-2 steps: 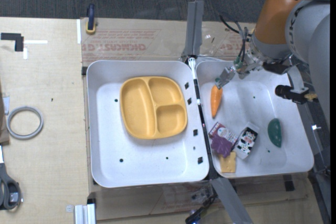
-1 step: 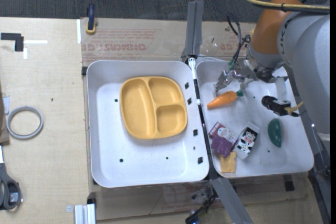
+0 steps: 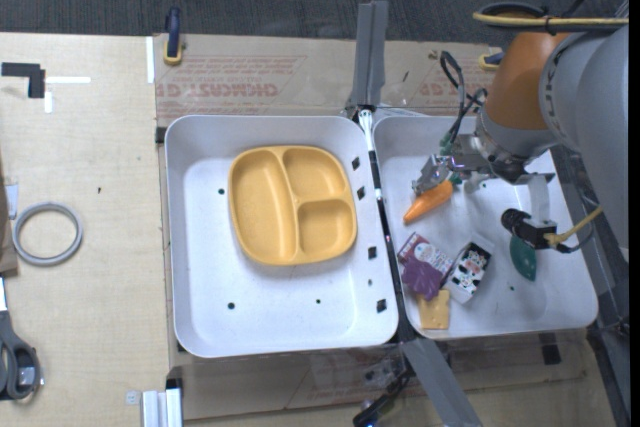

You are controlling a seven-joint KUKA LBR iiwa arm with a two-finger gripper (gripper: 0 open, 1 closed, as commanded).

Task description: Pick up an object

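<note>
My gripper [image 3: 438,175] hangs over the upper left part of the right bin [image 3: 560,310]. An orange carrot [image 3: 428,202] lies at a slant just below it, its upper end right at the gripper's tip. Whether the carrot is gripped or merely touched is unclear from this angle. Lower in the same bin lie a purple packet [image 3: 425,265], a black-and-white spotted piece [image 3: 468,271] and a tan slice [image 3: 435,312]. A dark green piece [image 3: 524,258] rests near the right side.
The left bin [image 3: 200,305] holds a yellow divided plate [image 3: 293,204] in its middle. The divider between the bins [image 3: 378,215] runs just left of the carrot. A grey ring [image 3: 45,233] and scissors [image 3: 15,365] lie on the bench at far left.
</note>
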